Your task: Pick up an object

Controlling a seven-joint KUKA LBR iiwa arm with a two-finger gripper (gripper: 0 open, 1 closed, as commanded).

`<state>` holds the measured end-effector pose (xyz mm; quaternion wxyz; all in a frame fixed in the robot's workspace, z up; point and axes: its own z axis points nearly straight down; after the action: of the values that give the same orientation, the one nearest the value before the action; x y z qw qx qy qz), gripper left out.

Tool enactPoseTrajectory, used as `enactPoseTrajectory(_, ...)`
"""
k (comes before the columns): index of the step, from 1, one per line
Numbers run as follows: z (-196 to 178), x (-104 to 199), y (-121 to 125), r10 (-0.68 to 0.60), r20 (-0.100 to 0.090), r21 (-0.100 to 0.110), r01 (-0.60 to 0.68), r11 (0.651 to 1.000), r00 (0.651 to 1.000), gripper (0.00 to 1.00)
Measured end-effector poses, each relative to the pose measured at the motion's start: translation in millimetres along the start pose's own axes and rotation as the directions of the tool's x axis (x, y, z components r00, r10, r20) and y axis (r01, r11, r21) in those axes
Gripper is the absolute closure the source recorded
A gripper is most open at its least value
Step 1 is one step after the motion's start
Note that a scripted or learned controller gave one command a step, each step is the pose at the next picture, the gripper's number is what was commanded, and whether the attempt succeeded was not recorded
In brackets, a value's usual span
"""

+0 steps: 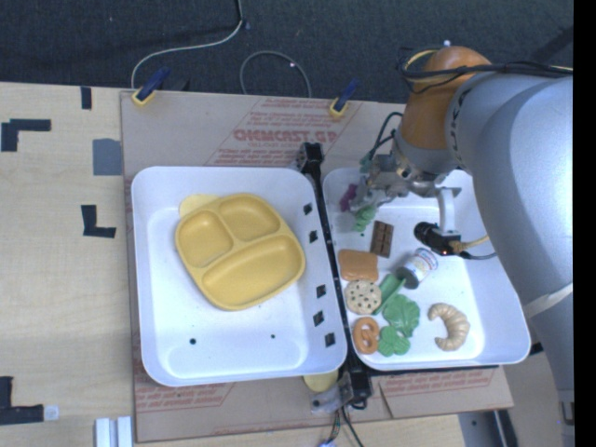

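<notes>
- Gripper (372,191) position, camera view: low over the upper-left part of the right bin (494,296), at about 11 o'clock from that bin's centre. Whether it is released, clenched or grasping cannot be told; the wrist hardware hides the tips.
- Task things, camera view: candidates lie in the right bin. A purple item (351,196) and a green item (363,220) sit just beside the gripper. A brown chocolate bar (381,238) lies at 6 o'clock from it. Further toward 6 o'clock: toast (358,265), cookie (362,297), pretzel (365,334), lettuce (400,317), croissant (451,326) and a small bottle (419,266).
- Risk: items near the gripper are closely packed. A closure could catch two items or push one against the bin wall.
- Risk: the divider (321,250) is near; lateral drift toward 9 o'clock could strike it.
- Arm pose: the arm (521,175) enters from 3 o'clock, orange band (433,110) at 1 o'clock of the gripper, wrist pitched downward.
- Left bin (158,343): holds a yellow divided plate (239,248), well apart from the gripper.
</notes>
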<state>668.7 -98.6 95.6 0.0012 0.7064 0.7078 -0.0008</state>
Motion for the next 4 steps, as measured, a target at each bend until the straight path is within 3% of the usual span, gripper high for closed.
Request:
enactPoseTrajectory(1, 0.6, 0.0, -0.2, 0.0, 0.0, 0.0, 0.0, 1.0, 1.0, 0.0)
enactPoseTrajectory(2, 10.5, 2.5, -12.7, 0.002, 0.0, -0.002, -0.002, 1.0, 1.0, 0.0)
enactPoseTrajectory(3, 10.1, -9.0, 0.6, 0.0, -0.003, -0.001, 0.0, 1.0, 1.0, 0.0)
enactPoseTrajectory(4, 9.6, -5.9, -12.7, 0.001, -0.001, -0.002, -0.001, 1.0, 1.0, 0.0)
